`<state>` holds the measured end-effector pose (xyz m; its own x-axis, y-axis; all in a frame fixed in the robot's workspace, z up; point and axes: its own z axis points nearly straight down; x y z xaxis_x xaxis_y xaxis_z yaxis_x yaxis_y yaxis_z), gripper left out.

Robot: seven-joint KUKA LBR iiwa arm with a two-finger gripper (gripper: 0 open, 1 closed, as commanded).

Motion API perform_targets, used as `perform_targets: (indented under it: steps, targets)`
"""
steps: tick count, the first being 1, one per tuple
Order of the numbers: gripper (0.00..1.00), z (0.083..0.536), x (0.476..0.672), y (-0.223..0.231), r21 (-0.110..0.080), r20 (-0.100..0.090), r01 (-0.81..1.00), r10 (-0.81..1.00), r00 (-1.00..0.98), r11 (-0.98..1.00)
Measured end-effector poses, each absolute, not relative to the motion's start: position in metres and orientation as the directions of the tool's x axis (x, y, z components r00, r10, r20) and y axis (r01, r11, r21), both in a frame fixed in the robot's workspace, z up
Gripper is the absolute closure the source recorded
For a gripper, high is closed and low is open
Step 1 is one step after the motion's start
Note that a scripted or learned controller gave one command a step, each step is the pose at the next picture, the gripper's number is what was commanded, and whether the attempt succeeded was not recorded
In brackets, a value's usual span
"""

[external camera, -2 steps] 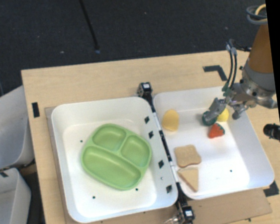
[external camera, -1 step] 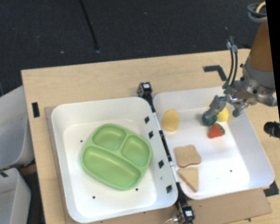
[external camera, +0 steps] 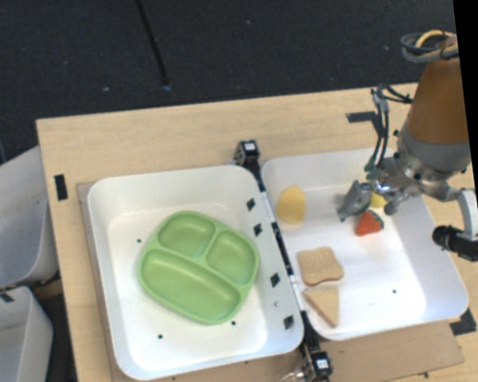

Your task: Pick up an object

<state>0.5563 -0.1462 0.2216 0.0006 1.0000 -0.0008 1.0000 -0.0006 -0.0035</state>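
One red object (external camera: 368,224), touching claw (external camera: 363,202), right bin (external camera: 424,293)

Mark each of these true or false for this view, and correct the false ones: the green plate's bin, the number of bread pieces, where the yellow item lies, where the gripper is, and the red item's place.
1. The green divided plate lies in the left bin. True.
2. Three bread pieces lie in the right bin. False: there are two, a roundish slice and a triangular piece, next to each other.
3. The yellow item lies in the right bin near the divider. True.
4. The gripper is above the left bin. False: it is over the right bin, beside the red item.
5. The red item rests on the green plate. False: it is in the right bin.
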Motion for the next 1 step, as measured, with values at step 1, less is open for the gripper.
perform_targets:
  steps: [1]
  targets:
    - [0.00, 0.1794, 0.5559, -0.1492, -0.002, -0.002, 1.000, 1.000, 0.002, -0.002]
